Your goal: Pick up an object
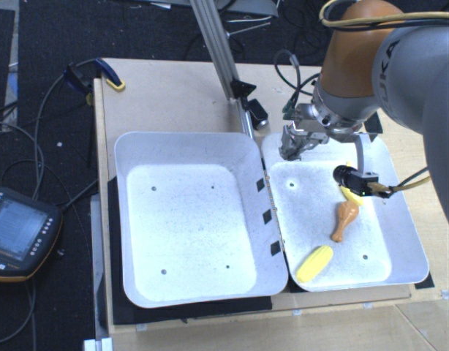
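Arm: your grey arm with the orange band [360,28] reaches in from 3 o'clock.
Hand: your hand [294,146] hangs over the right shallow white bin's [400,269] 11 o'clock corner; whether released or clenched, I cannot tell.
Objects: yellow corn-shaped plastic cob [314,263] at the bin's 7 o'clock; tan plastic drumstick [344,221] at centre; small yellow piece [351,196] just beside it at 12 o'clock.
Left shallow white bin [129,152]: sits on your desk [173,93].
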Controlling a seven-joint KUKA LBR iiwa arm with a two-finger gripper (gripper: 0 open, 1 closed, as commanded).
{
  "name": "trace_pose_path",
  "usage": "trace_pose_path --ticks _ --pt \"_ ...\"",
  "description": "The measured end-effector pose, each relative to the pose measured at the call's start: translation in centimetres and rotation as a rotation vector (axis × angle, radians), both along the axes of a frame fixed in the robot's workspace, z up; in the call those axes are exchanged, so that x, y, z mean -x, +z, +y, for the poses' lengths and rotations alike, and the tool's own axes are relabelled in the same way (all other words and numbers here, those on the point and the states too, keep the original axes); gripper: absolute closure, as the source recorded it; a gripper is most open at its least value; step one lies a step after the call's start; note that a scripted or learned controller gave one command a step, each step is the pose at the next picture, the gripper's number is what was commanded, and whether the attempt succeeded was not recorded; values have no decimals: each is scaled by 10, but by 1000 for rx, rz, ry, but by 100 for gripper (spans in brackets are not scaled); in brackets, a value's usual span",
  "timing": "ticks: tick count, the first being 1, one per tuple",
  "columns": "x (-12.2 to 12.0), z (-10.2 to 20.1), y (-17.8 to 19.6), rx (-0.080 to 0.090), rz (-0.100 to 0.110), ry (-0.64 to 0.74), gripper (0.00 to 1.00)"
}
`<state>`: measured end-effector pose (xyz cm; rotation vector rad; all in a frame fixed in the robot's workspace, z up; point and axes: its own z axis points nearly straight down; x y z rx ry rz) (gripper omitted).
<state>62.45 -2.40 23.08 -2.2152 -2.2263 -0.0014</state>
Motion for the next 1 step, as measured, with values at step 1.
trace_pose_path --ticks 1 --pt "29 49 -8 0 1 -1 100"
